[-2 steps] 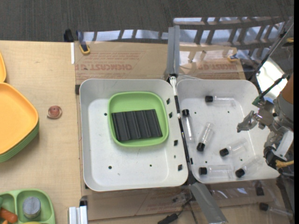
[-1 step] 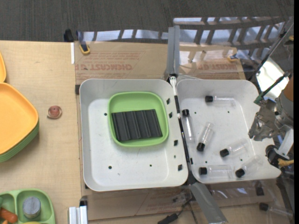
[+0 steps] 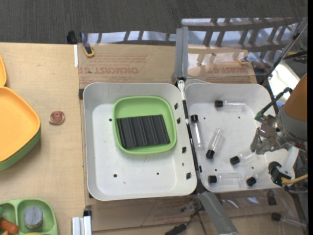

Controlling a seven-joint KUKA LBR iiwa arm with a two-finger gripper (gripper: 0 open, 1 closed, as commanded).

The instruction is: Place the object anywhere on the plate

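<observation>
Two shallow white plastic bins sat side by side. The left bin (image 3: 98,175) bore a square green plate (image 3: 144,106) with a dark ribbed slab (image 3: 143,131) lying on it. The right bin (image 3: 230,94) held several clear black-capped tubes (image 3: 214,144), scattered apart. The grey arm's gripper (image 3: 261,141) hovered at that bin's right edge; whether it was open or closed could not be told.
</observation>
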